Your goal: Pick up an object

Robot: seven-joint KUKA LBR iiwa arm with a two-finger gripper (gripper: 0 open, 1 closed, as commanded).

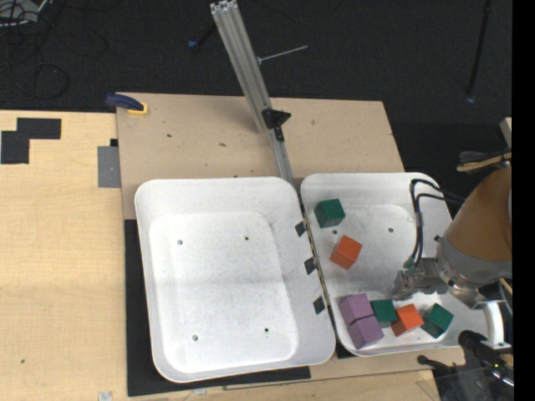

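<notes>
Though I cannot tell its state, the tool (410,286) hangs just above the orange block (409,317) — green blocks (385,311) beside.

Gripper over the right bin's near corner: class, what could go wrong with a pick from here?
1. The purple, green, orange and second green blocks crowd together, so the gripper may nudge neighbours or grab two.
2. They sit near the bin wall, which might block a finger.
</notes>
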